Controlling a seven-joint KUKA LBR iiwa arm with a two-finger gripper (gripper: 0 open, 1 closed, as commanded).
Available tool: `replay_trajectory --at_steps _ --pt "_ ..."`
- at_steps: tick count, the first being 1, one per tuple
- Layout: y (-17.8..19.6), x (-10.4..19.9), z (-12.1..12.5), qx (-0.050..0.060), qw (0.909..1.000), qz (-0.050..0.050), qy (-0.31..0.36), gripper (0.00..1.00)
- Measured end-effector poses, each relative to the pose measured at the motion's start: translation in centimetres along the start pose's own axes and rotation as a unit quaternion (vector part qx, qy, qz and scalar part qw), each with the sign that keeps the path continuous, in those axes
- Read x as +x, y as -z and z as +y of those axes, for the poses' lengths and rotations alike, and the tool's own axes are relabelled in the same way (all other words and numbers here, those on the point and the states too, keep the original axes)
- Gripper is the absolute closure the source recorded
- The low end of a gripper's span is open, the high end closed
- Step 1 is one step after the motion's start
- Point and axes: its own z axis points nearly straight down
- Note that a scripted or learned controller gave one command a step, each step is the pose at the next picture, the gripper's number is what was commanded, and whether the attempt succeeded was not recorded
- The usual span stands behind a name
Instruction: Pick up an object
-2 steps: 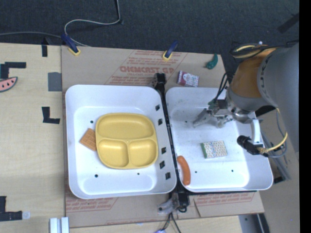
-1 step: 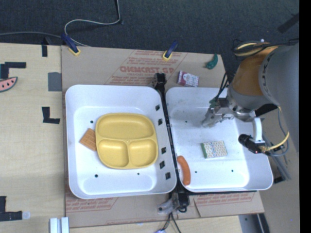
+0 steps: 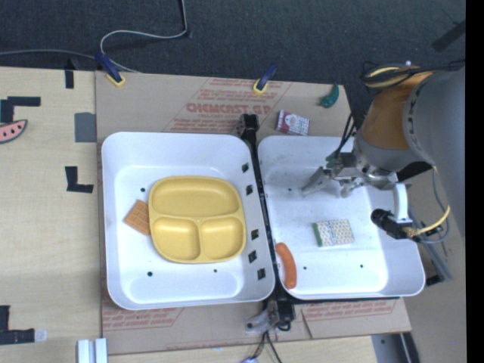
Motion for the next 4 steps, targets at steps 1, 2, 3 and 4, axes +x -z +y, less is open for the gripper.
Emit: replay_trajectory --at_steps 1,2,3,4 --pt "0.93 0.06 0.02 0.000 1.0000 0.000 0.001 1.00" --pt "0.92 0.06 0.01 0.000 1.0000 0.001 0.000 0.00" --pt "1.85 0.15 0.03 0.001 1.0000 0.001 0.001 1.00" --pt "1.84 0.15 0.02 0.001 1.0000 0.001 0.001 0.00"
